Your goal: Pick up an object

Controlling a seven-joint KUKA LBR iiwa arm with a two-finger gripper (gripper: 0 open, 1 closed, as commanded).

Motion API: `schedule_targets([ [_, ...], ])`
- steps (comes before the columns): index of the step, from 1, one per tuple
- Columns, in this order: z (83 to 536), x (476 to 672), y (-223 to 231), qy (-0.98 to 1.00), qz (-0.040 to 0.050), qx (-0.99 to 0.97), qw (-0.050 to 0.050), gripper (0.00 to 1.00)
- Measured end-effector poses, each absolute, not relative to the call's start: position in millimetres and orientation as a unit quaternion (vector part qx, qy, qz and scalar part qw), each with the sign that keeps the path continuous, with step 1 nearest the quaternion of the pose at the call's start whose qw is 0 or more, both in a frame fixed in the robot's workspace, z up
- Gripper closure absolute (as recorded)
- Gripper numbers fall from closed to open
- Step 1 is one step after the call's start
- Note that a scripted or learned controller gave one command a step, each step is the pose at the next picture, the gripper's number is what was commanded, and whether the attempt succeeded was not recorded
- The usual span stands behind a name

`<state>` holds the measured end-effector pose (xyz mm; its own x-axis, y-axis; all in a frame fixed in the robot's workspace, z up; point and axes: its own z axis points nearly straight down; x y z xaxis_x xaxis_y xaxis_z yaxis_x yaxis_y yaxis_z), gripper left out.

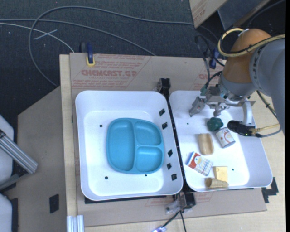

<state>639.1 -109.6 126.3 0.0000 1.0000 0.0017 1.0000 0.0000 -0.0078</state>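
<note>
My pincer (207, 107) hangs spread open, empty, upper part of right bin (258, 158). Target: dark green ball (215, 123) just below it. Looks light, round, likely to roll; grip across its middle.

Two white bins (86, 136); one blue divided plate (134, 146); six small items (206, 144) in right bin.

You cannot read the print on the small red and white packet (199, 163) or on the small white box (225, 137); both are too small. The grey arm with its orange band (242, 50) runs off the right edge, and the brown cardboard box (204, 11) is cut by the top edge
</note>
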Motion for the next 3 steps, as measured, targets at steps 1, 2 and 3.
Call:
schedule_targets([
  [1, 82, 638.1, -109, -0.707, 0.0017, -0.707, 0.003, 0.00],
  [2, 97, 640.4, -109, -0.707, -0.0008, -0.707, 0.000, 1.00],
  [3, 159, 648.3, -103, -0.708, -0.0025, -0.706, -0.003, 1.00],
])
